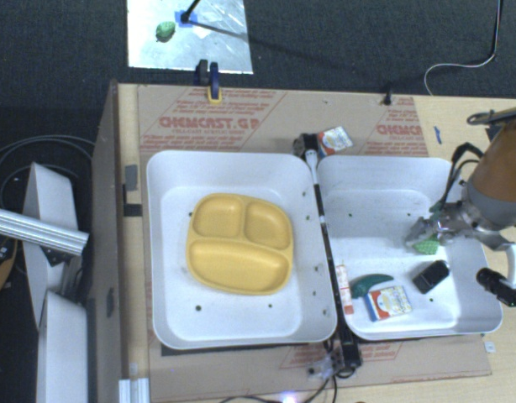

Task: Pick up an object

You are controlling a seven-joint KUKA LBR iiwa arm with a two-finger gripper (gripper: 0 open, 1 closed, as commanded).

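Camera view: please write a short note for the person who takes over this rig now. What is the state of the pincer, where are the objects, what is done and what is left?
Pincer: low in the right bin, at the small green object; I cannot tell whether it grips it.
Right bin also holds: black block, dark green curved piece, small printed card.
Left bin holds the yellow divided tray.
Done: the arm has reached in to the green object.
Left: no object is seen lifted; the pick still has to be confirmed or repeated.

small green object (425,246) in right bin, at gripper tip.
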